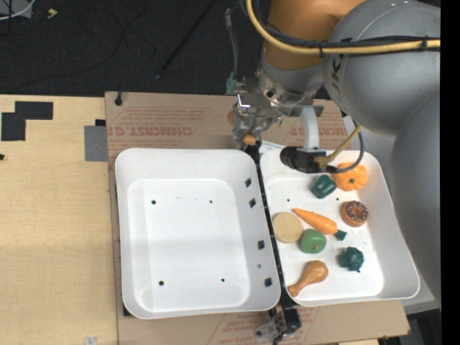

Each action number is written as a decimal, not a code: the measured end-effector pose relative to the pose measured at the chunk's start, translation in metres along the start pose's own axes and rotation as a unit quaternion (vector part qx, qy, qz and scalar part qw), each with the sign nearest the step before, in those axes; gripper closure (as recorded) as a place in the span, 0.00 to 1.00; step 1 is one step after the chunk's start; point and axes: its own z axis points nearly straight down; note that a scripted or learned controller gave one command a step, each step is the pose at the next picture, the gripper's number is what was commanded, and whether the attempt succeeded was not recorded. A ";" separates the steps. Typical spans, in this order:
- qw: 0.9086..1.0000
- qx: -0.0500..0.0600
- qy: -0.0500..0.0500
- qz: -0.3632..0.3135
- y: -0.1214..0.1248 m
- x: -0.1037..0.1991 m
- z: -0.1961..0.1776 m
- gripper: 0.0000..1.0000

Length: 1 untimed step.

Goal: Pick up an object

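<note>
The right white bin (397,264) holds several toy foods: an orange fruit (351,177), a green piece (323,186), a brown donut (353,213), a carrot (315,221), a tan disc (287,228), a green apple (312,241), a dark green piece (351,259) and a tan pear-shaped squash (309,276). My gripper (248,129) hangs under the grey and orange wrist, over the far edge of the bins near the divider between them. It is well away from the foods, and nothing is visibly held in it.
The left white bin (136,185) lies beside the right one, sharing a middle rim with black clips (260,244). Both rest on a cardboard sheet (172,121) on the pale wooden bench (50,221). The arm's bulk covers the upper right.
</note>
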 end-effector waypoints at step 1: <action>1.000 0.002 0.000 0.000 -0.025 0.029 -0.002 1.00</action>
